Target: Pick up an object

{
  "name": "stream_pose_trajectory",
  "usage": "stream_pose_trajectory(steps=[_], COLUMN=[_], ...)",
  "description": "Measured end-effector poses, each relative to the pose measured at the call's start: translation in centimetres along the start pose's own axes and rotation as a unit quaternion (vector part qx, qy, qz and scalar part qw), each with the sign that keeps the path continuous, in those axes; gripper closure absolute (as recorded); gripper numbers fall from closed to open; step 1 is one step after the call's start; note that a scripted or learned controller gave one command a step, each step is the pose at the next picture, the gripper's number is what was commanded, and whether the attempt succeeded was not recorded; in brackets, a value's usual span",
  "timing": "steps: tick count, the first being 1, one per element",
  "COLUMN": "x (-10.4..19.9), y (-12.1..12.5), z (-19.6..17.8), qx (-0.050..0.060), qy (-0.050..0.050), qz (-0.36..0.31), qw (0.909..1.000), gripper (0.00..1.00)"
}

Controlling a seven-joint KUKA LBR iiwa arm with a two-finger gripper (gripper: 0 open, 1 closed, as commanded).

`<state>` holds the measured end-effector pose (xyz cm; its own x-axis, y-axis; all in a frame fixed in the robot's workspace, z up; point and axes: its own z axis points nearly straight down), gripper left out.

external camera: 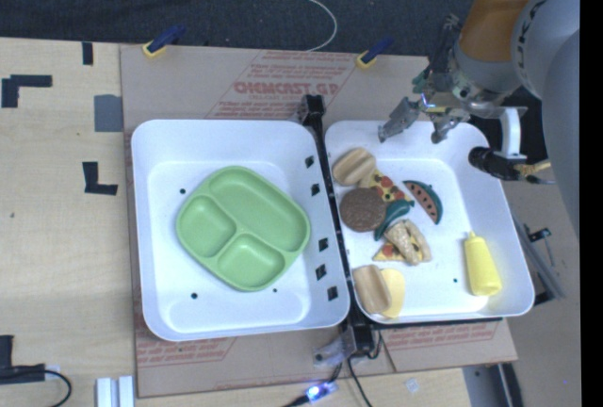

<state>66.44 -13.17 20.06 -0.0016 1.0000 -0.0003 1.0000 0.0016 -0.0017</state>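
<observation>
Toy food (386,221) fills right bin (495,207); gripper (420,124) above, fingers spread, empty; cardboard (283,85) print unreadable.

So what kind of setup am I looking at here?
Likely a lab bench for robot picking trials, not a kitchen: two white bins on taped cardboard, toy food such as a yellow mustard bottle in the right one, a green divided tray in the left.

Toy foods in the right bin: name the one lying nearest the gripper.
The tan bun piece at the top of the pile, closest to the gripper. The yellow bottle and the watermelon slice lie farther down the right bin.
</observation>
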Motion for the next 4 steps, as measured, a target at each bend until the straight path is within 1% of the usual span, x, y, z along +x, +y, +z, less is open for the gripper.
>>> stream_pose_trajectory(steps=[1,2,3,4], x=[0.0,3.3,3.3,10.7], y=[0.0,-6.0,-4.8,-6.6], z=[0.0,12.1,9.5,1.1], qx=[0.000,0.004,-0.014,-0.003], qy=[0.000,0.001,0.000,0.001], qz=[0.000,0.000,-0.001,-0.003], qw=[1.0000,1.0000,0.9999,1.0000], gripper=[0.00,0.00,1.00,1.00])
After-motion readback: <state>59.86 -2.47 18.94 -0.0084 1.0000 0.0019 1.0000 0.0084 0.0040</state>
